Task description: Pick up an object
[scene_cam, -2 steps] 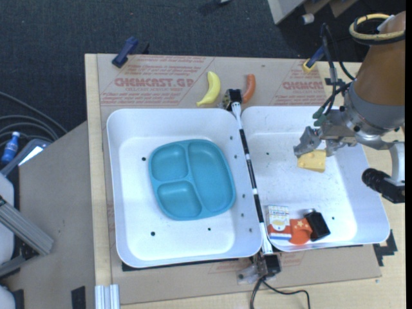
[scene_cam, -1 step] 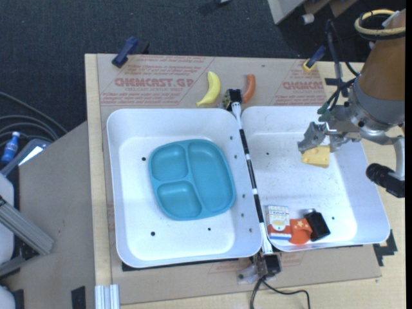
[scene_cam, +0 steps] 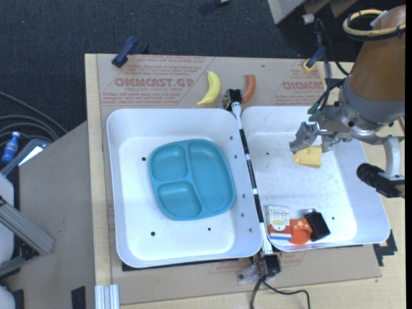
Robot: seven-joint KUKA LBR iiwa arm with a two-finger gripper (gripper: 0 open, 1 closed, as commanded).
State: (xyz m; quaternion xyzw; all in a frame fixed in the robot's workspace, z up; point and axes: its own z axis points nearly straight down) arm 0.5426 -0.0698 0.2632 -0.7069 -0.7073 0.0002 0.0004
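A yellow cheese-like wedge [scene_cam: 309, 158] lies in the right bin [scene_cam: 360, 205], near its back middle. My gripper [scene_cam: 313, 139] hangs directly over the wedge's top edge, at or just above it, and covers part of it. I cannot see whether the wedge is gripped. Along the right bin's front edge sit a small white carton [scene_cam: 277, 216], an orange item [scene_cam: 297, 232] and a black block [scene_cam: 317, 225], close together.
A blue divided plate [scene_cam: 191, 177] lies in the left bin [scene_cam: 129, 224]. On the bench behind the bins are a yellow banana [scene_cam: 210, 89] and an orange sausage-shaped toy [scene_cam: 248, 87]. A black ridge [scene_cam: 248, 166] divides the two bins. A blue clamp [scene_cam: 124, 52] sits at the back left corner.
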